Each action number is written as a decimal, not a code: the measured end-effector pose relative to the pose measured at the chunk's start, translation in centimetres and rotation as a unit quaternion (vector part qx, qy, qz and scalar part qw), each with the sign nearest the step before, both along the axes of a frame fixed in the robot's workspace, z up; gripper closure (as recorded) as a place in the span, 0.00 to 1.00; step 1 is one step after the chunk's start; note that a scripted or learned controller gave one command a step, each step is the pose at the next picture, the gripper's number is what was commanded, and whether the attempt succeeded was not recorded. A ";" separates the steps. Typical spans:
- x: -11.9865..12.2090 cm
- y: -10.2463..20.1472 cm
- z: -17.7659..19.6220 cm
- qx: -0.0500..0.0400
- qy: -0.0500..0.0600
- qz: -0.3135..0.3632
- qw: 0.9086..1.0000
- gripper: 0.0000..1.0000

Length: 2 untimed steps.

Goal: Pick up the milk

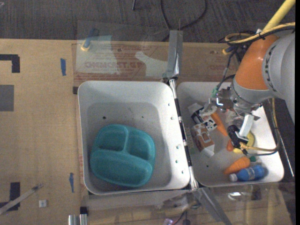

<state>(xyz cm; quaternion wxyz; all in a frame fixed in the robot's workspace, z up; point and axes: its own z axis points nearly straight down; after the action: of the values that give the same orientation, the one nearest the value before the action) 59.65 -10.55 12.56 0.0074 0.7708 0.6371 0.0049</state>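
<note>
A teal divided tray [123, 155] lies in the left white bin [89, 102], toward its near side. In the right bin [276, 168], an orange carrot [236, 165] lies just beside a blue bottle [249, 173] near the front corner. Blue tape strips [63, 66] mark the cardboard-coloured bench [37, 125], and a black cable [183, 6] loops on the dark floor beyond.

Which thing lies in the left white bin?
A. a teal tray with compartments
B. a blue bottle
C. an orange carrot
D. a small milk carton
A: the teal tray lies alone on the floor of the left bin, while the blue bottle, the carrot and the small carton all lie in the right bin.
</note>
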 end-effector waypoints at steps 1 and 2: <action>-2.4 1.1 -1.2 0.000 -0.019 0.004 1.000 0.00; -2.1 0.9 0.2 0.000 -0.024 0.002 1.000 1.00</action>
<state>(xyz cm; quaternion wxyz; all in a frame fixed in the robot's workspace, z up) 57.51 -9.64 12.74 0.0226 0.7692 0.6382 0.0235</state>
